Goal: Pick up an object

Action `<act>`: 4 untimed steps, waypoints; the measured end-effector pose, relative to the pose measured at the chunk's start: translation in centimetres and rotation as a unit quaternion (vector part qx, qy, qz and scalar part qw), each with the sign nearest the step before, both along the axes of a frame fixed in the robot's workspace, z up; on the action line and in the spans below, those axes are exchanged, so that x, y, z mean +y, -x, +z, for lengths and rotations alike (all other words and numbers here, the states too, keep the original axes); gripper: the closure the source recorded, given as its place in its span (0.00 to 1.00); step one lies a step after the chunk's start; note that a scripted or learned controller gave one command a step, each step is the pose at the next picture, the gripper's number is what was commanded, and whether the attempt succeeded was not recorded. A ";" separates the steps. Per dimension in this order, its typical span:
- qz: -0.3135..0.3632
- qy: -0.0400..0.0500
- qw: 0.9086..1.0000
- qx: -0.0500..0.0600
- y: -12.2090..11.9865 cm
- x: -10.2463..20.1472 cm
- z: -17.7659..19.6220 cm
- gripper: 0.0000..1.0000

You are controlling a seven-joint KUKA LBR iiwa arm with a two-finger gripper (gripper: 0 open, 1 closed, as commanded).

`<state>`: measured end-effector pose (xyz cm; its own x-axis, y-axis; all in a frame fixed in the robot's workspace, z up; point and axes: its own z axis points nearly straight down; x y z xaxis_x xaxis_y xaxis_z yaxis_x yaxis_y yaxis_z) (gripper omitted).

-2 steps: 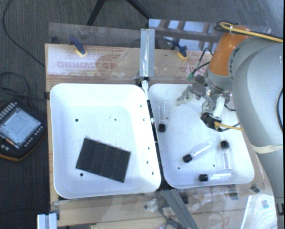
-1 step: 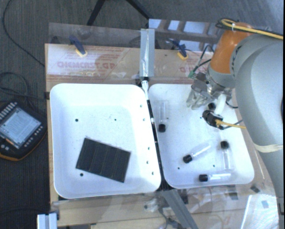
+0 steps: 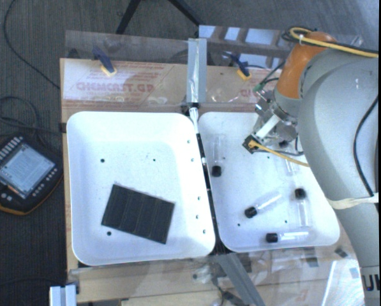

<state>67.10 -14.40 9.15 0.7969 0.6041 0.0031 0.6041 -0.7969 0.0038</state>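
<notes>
Tubes [image 3: 267,203] lie apart in the right bin [image 3: 238,177], each free to grab; how wide my tool [image 3: 273,132] stands I cannot tell.

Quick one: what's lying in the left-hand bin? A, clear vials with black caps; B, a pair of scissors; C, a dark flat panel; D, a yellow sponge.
C: the dark panel lies flat in the left bin, while the capped vials lie in the right bin.
</notes>
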 end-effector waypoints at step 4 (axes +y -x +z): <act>-0.072 0.002 0.997 -0.002 2.2 1.1 0.9 1.00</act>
